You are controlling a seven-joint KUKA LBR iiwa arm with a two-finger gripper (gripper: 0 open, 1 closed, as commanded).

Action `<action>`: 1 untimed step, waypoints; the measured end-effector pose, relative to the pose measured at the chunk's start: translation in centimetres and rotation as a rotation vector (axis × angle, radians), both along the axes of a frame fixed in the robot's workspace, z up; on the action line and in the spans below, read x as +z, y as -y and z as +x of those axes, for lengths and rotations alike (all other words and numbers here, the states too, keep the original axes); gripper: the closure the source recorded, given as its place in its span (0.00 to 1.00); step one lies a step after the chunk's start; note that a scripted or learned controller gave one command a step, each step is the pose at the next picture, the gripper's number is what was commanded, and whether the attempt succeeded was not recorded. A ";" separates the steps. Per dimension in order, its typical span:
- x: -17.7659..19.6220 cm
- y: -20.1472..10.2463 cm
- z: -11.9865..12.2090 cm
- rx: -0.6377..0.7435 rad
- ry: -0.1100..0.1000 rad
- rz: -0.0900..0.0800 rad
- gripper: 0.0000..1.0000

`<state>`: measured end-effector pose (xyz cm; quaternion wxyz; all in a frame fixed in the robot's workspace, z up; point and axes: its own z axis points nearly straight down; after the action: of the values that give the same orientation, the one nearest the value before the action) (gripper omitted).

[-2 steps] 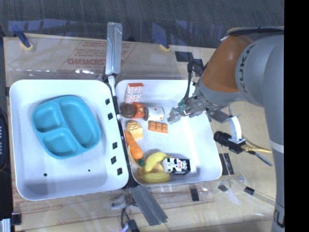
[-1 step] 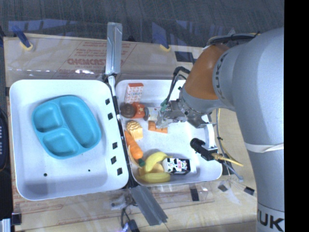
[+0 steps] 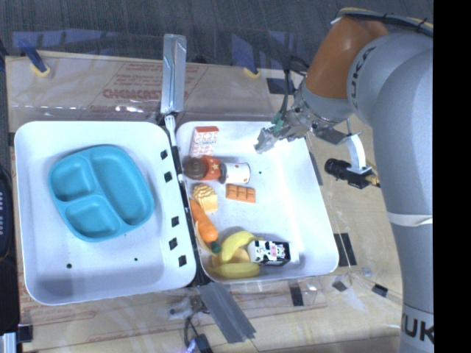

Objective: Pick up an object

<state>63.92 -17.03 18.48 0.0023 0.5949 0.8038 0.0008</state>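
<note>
End effector (image 3: pixel 266 141) hovers above the right bin (image 3: pixel 309 219), nothing visible between its fingers; whether they are open cannot be told; candidate objects, including a banana (image 3: pixel 237 244), cluster along the bin's left wall, within reach.

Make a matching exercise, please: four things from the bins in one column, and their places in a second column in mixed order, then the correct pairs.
Things:
1. blue divided plate
2. bananas
3. red and white carton
4. tool

Places:
A. near corner of the right bin, beside the black and white carton
B. over the far part of the right bin
C. in the left bin
D. far left corner of the right bin

Pairs: 1-C, 2-A, 3-D, 4-B
</note>
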 end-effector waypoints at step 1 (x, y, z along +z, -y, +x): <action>-5.3 -3.4 -2.9 -0.102 0.003 0.001 0.00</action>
<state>61.06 -13.62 13.21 0.0032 0.6353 0.7723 0.0022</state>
